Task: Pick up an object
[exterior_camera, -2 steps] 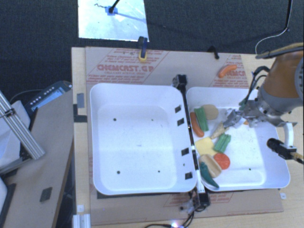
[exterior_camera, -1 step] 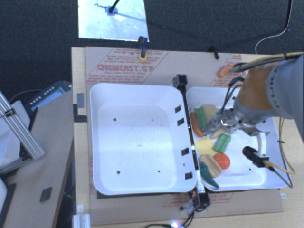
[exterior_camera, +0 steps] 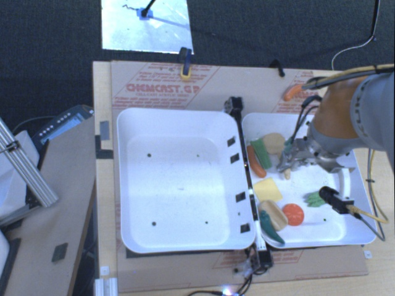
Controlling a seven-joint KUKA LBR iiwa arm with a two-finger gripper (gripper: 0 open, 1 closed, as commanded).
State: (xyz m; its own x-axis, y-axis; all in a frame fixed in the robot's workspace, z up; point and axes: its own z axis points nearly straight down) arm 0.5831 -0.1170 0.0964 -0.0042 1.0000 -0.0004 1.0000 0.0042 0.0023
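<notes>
- A tan tabletop (exterior_camera: 154,82) carries two shallow white plastic bins: the left bin (exterior_camera: 179,177) and the right bin (exterior_camera: 333,227).
- The end effector (exterior_camera: 287,165) hangs over the right bin; its grip state cannot be told.
- Beside it: one green block (exterior_camera: 260,153), one orange stick (exterior_camera: 252,158), one tan round piece (exterior_camera: 274,143).
- Below it: one yellow block (exterior_camera: 268,189), one orange-red ball (exterior_camera: 293,214), one green leafy toy (exterior_camera: 315,198).

The bench (exterior_camera: 105,184) carried a brown cardboard sheet (exterior_camera: 163,86) printed with red lettering, and on that sheet two shallow white bins sat side by side, touching along their inner walls. The left bin (exterior_camera: 133,119) lay nearer the bench's middle, the right bin (exterior_camera: 321,236) toward its right edge. A yellow-and-black clamp (exterior_camera: 185,63) gripped the sheet's far edge. An orange piece (exterior_camera: 292,93) lay on the cardboard just behind the right bin.
</notes>
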